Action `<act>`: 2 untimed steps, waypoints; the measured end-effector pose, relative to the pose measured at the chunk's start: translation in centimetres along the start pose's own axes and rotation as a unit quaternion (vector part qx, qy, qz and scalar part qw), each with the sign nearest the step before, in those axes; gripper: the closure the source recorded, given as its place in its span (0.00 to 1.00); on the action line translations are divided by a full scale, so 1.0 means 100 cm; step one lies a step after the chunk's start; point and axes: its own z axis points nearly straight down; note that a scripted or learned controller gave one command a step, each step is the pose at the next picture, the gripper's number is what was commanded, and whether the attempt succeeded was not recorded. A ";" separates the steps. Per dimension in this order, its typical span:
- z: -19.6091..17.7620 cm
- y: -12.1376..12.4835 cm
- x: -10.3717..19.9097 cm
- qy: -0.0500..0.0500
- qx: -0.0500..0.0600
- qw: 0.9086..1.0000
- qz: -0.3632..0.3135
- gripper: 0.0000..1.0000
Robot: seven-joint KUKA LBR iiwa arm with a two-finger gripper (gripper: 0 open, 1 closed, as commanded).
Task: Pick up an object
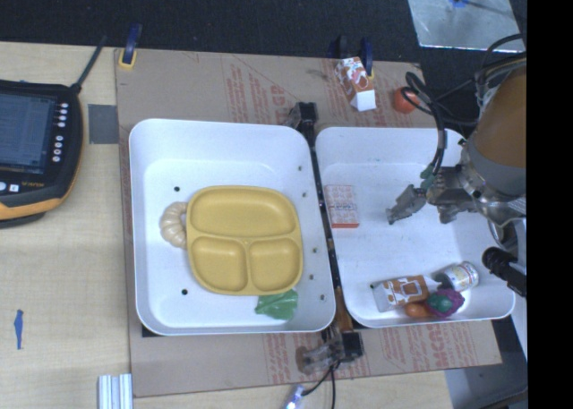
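Camera view, looking down at a slant: two white bins sit side by side on the desk [63,291], and the arm [501,130] reaches in from three o'clock over the right bin [376,152]. The tool [405,208] hangs above bare bin floor near the bin's middle, its dark fingers [398,212] pointing toward nine o'clock, and from up here I cannot tell whether they are spread or pressed together; nothing shows between them. At nine o'clock of the tool, against the bin's left wall, lies a small pale card with red print [341,206]. Down at five o'clock in the right bin there's a cluster: a brown-and-white carton [401,292], a small silver can [458,276] and a purple-and-green toy piece [441,303] with an orange thing [417,310] just beside it, all well apart from the tool. In the left bin [148,152] a yellow divided tray [243,239] takes the centre, a tan ring-shaped piece [172,224] touching its nine o'clock edge and a green piece [277,305] at its five o'clock corner. Outside the bins, at twelve o'clock, a small red-and-white box [356,81] and an orange ball [405,100] rest on the cardboard sheet [206,85]; a control pendant [34,148] lies far out at nine o'clock.
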 end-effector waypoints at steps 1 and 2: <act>0.130 0.031 -0.004 0.000 0.001 1.000 0.000 0.00; 0.129 -0.039 -0.055 0.000 0.000 1.000 0.001 0.00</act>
